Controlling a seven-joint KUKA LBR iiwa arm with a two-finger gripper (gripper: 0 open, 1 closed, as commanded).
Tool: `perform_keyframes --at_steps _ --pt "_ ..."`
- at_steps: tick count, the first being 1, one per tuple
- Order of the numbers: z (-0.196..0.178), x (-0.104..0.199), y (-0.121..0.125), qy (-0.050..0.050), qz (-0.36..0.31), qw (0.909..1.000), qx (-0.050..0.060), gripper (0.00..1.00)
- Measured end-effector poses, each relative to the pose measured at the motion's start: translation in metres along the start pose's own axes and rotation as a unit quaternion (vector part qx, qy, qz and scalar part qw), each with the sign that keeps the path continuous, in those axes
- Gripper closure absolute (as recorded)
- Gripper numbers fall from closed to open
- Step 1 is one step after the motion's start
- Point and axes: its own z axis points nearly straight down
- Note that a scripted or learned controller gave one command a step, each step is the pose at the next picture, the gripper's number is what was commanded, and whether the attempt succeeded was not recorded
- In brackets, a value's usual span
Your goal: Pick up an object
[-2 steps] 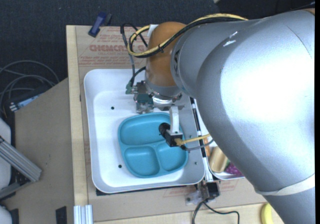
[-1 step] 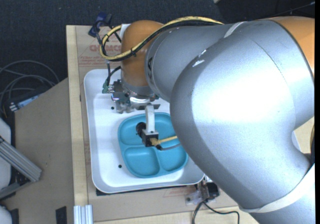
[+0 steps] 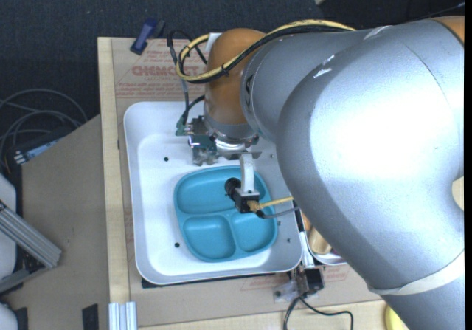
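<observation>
A blue divided plate [image 3: 210, 219] lies flat in the white bin [image 3: 144, 196] on the view's left, which rests on the wooden worktop [image 3: 109, 173]. The gripper [image 3: 209, 150] hangs over the same bin, at the plate's far edge, beneath the big grey arm [image 3: 354, 144]. Seen from above, it cannot be told whether it is spread or closed.

Pale tan tabletop [image 3: 110, 173], faded red lettering printed near the far edge. Resting directly on it: shallow white plastic bin [image 3: 144, 196], nearly spanning the visible width. Just beside, at right, rim of a second white bin [image 3: 328, 256], mostly hidden. Small blue clip [image 3: 147, 35] at the far left corner.
</observation>
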Motion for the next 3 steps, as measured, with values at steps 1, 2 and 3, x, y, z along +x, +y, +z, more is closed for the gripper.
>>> perform_keyframes --at_steps 1,2,3 --pt "-0.145 0.022 0.034 0.001 -0.001 1.0000 -0.004 1.00" --pt "-0.117 0.049 0.008 0.000 -0.001 1.0000 0.001 1.00" --pt "-0.130 0.052 -0.009 0.000 -0.001 1.0000 0.000 1.00"
